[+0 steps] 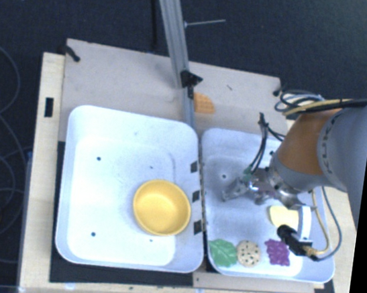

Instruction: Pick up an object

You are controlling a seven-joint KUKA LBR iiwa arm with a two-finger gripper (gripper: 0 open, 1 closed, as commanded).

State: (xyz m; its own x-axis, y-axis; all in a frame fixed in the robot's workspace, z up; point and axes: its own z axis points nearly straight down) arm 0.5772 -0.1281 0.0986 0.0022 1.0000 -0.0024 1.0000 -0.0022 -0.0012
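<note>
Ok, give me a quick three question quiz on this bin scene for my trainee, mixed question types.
1. True or false: the yellow bowl sits in the left bin.
2. Multiple choice: along the right bin's near edge, which item lies between the green piece and the purple grapes? A) cookie B) spoon C) cup
3. Fill in: the gripper hangs over the ____ bin.

Key: 1 true; 2 A; 3 right.

The bench (43, 156) is pale wood. Two white bins sit on it, the left bin (83, 162) at nine o'clock and the right bin (220, 148) at three. A small orange block (203, 104) lies at twelve o'clock.
</note>
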